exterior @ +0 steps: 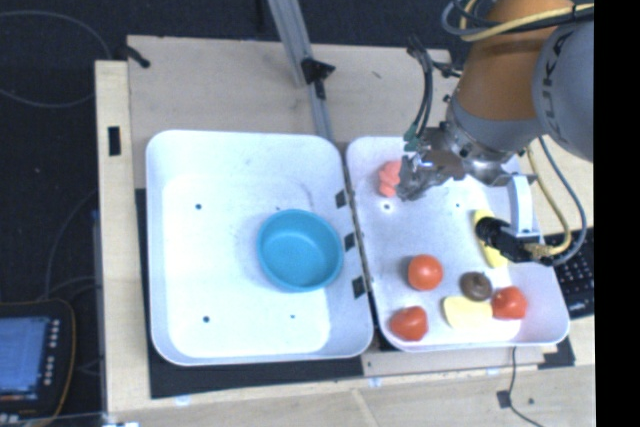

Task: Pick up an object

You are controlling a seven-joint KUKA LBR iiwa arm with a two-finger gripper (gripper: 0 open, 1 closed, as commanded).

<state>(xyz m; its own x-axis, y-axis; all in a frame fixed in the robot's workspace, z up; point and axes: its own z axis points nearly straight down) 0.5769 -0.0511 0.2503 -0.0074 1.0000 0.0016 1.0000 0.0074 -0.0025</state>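
Nearest the front edge of the right bin (560, 330) lie a red tomato (408, 322) and yellow block (466, 313). At its rear-left corner, the gripper (411, 183) sits touching a pink object (389, 178), seemingly positioned to grasp it.

End effector (412, 181) beside pink object (389, 178)

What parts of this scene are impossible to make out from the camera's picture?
- The gripper fingertips, camera view: too small and dark to tell open from shut.
- The pink object: partly covered by the gripper, shape unclear.
- The yellow object in the right bin: partly hidden behind a black fitting.
- The brown object: too small to identify.
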